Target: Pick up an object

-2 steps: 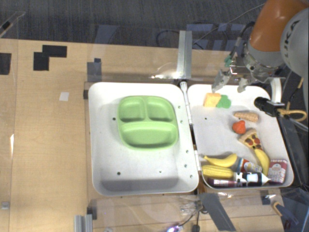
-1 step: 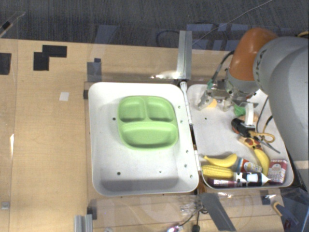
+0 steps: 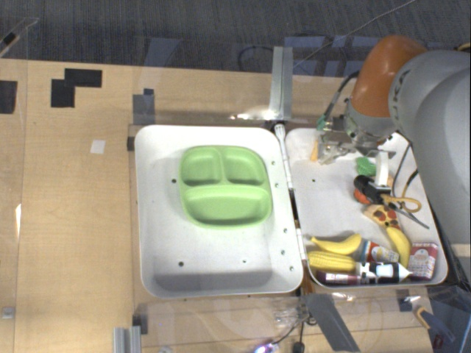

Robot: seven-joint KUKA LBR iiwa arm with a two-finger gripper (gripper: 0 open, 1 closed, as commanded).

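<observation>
Several things, among them a banana [image 3: 337, 244], corn [image 3: 327, 260] and scissors [image 3: 397, 202], lie along the right bin's [image 3: 324, 210] near and right edges. The pincer [image 3: 340, 147] hangs over its far edge. I cannot tell how open it is, and no grasp shows, so the pick is not yet done.

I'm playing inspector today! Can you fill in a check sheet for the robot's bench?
Surface: wooden bench bearing a left bin and a right bin, side by side.
Job's things: banana, scissors, dark bottle and green piece lie in the right bin.
Clutter: green divided plate lies in the left bin.
Grippers: gripper over the right bin's far end; whether it holds anything cannot be told.
Cables: thin cable crosses the floor.
Surroundings: dark carpet beyond the bench.
</observation>
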